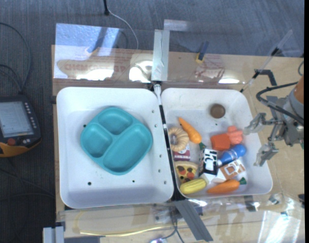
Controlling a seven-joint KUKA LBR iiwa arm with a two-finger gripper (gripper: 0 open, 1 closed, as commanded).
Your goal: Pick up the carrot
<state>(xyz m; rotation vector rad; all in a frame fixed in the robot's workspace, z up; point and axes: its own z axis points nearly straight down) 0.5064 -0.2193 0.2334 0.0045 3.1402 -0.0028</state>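
The surface (281, 67) is pale wood, and dark grey carpet lies around it. A handheld control pendant (13, 123) rests on the carpet, well to the left of the left bin. Two shallow white bins sit side by side on the surface. The left bin (73, 186) holds a teal divided plate (116, 139).

The right bin (250, 186) is the landmark. The carrot (189, 129) lies inside it, near its left wall in the upper half, tilted with its thin end toward the upper left; it is orange, smooth and tapered. A second orange, carrot-like piece (223, 187) lies along the bin's front edge, beside a yellow banana-like toy (193, 186). A brown round disc (217, 110) sits near the back wall.

The gripper (260, 138) hovers over the bin's right rim, its fingers spread apart, holding nothing.
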